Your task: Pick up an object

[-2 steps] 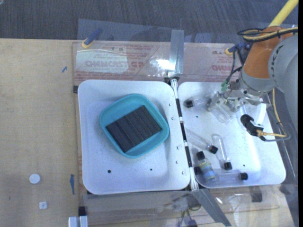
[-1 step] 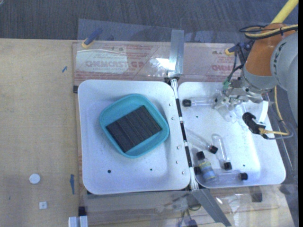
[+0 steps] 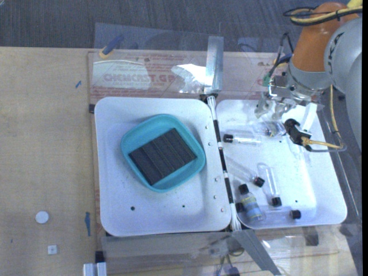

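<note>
The claw point(image 3: 275, 115) hangs over the far edge of the right bin point(image 3: 328, 203), just beside a small clear vial point(image 3: 241, 138) with a black cap that lies on its side toward the bin's far left corner. Whether the claw is released or clenched I cannot tell; nothing can be seen in its grasp.

Candidates for picking sit toward the near edge of the right bin: more clear vials point(image 3: 267, 180) with black caps, and a small bottle point(image 3: 250, 207) with a bluish body at the near left corner. All look light, rigid and smooth, most likely plastic or glass, so they would probably be slippery and could roll when nudged. Taking one across the middle of its cylindrical body, square to its long axis, seems safest.

The left bin point(image 3: 109, 211) holds a teal tray point(image 3: 164, 154), rounded-square and shallow, with a dark ribbed slab point(image 3: 162, 154) lying in it.
</note>
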`<action>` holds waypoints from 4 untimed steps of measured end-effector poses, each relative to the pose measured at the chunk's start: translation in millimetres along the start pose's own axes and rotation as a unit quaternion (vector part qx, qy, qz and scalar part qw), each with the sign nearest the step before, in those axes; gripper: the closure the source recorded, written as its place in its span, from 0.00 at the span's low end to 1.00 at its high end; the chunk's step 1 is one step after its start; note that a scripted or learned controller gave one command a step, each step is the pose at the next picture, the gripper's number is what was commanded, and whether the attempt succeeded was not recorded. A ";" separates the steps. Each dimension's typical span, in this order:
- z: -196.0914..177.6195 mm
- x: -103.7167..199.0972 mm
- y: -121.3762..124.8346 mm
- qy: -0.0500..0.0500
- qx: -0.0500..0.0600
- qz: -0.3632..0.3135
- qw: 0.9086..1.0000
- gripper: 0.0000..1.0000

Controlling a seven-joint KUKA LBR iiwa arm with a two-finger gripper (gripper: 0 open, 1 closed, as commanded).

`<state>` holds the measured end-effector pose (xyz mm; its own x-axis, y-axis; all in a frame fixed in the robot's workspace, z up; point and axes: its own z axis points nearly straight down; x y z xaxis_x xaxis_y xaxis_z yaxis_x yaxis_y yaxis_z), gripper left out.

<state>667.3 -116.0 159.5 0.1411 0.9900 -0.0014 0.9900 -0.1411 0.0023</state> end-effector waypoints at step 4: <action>-84.3 65.4 -7.0 -0.002 -0.004 0.057 0.998 1.00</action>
<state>669.4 -50.1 243.6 0.2525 0.9676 -0.0055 0.9675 -0.2525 0.0114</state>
